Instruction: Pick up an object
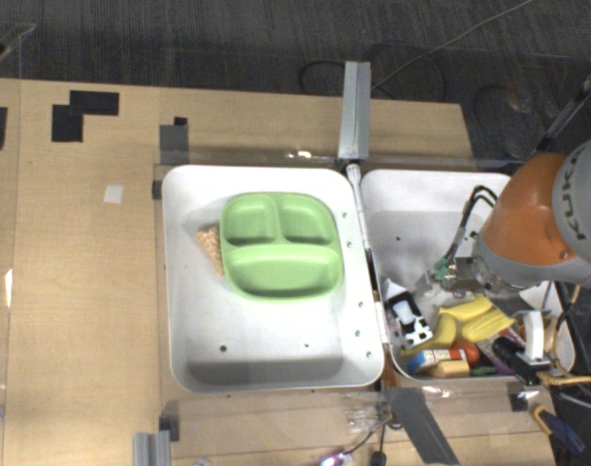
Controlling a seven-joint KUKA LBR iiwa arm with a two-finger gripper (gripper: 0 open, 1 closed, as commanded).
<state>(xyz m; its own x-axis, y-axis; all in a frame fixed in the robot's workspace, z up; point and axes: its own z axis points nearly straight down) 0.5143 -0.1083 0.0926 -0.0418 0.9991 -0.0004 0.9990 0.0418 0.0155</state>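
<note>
The right bin [411, 212] holds a heap of small objects along its near side. Among them are a yellow piece [467, 316], a black-and-white item [408, 316] and an orange-red block [441, 361]. The grey arm with its orange band [528, 226] reaches in from the right over this bin. My gripper [450, 276] hangs low just above the far edge of the heap, close to the yellow piece. In the left bin [193, 338] lies a green divided plate [279, 245], and a tan woven thing [211, 249] pokes out from under its left edge.
A metal post [354, 110] stands behind the seam between the bins. Black cables run over the dark floor at the back right. To the left of the bins stretches bare wooden benchtop [72, 289] with a few black marks.
</note>
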